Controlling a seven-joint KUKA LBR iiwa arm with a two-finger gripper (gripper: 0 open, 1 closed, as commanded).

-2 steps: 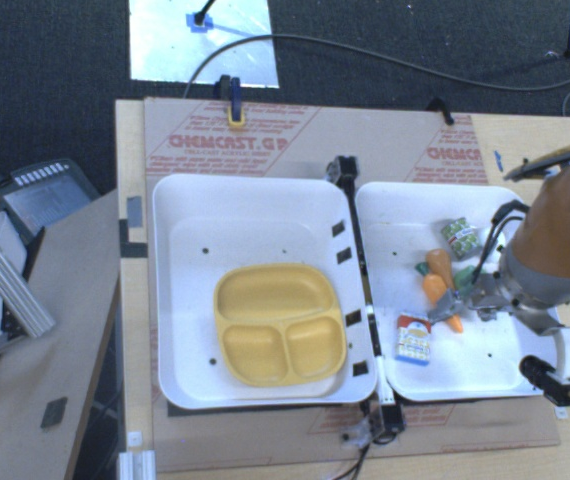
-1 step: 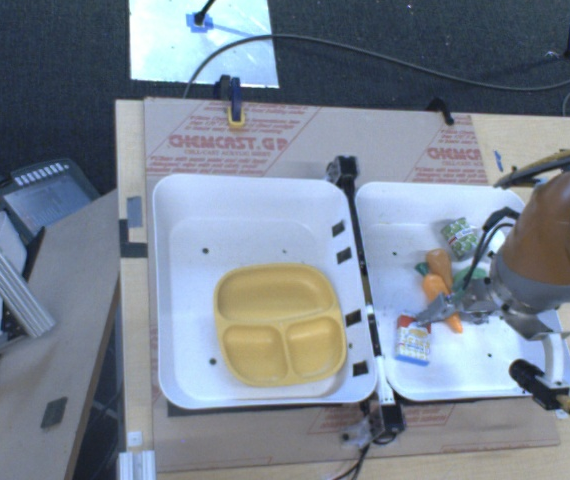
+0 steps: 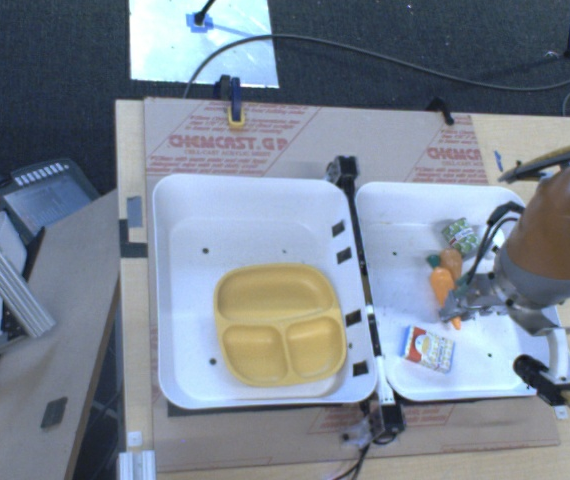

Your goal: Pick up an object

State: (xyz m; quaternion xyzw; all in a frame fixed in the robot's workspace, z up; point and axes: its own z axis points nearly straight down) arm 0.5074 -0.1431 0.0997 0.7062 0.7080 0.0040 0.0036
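The arm (image 3: 555, 238) reaches in from the right over the right bin (image 3: 395, 268); its tool (image 3: 462, 306) sits low at the lower end of the carrot (image 3: 443, 280), seemingly touching it; whether the tool is open or closed I cannot tell, since the wrist hides it, so I cannot say it has hold of anything.

The carrot lies near the middle of the right bin, a green-and-white packet (image 3: 459, 233) just above it, a small carton (image 3: 427, 349) below and apart; the left bin (image 3: 180, 268) holds a yellow tray (image 3: 279, 322) with three compartments.

The risks, as I judge them: the tool meets only the carrot's narrow tip, so a closing grip may pinch the taper and squirt it sideways; coming down off-centre, it may just push the carrot toward the packet rather than straddle it; the packet lies close enough to be nudged or caught along with it; a weak hold at one end would let the carrot swing and drop on the lift.
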